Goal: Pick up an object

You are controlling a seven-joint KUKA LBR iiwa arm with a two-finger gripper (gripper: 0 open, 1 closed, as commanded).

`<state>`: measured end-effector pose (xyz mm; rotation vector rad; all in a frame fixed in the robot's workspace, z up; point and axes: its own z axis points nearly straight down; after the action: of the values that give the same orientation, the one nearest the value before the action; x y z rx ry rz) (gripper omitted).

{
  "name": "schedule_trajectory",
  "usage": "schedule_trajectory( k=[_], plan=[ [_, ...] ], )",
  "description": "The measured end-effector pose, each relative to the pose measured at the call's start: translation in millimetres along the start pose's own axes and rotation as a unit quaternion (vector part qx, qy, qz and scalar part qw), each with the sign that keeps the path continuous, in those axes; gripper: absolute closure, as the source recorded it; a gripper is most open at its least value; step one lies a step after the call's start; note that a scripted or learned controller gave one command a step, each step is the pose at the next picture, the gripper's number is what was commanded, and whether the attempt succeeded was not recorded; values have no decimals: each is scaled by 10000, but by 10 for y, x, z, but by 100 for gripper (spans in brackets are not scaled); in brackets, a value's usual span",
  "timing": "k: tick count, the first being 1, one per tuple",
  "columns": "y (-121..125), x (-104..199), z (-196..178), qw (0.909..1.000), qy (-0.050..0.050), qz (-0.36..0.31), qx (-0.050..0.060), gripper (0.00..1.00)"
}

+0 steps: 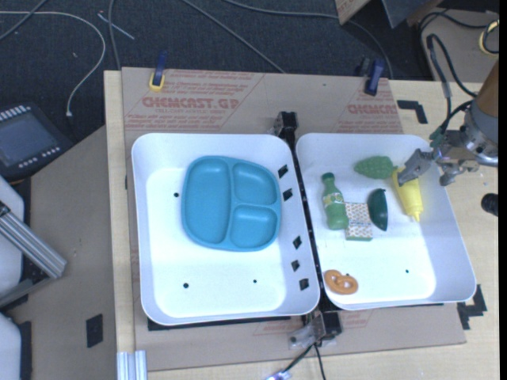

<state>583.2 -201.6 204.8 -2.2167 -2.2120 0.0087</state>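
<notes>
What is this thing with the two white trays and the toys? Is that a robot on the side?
Yes. The picture comes from one camera above a bench, looking down. A robot arm reaches in from the right, and its gripper is the claw at its end. It hovers by the yellow bottle, holding nothing. The right tray also has a green bottle, a green leaf, a dark green vegetable, a small patterned packet and a pretzel. The left tray holds a blue plate with sections.
</notes>
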Motion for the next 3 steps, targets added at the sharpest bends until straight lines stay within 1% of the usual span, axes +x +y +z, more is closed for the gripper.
schedule_trajectory(
  k=[1,2,3],
  plan=[
    [26,2,-55,10000,-13,-13,-53,0],
    [11,-90,518,10000,-6,-7,-25,0],
    [79,-108,1076,10000,20,-14,-69,0]
  ],
)
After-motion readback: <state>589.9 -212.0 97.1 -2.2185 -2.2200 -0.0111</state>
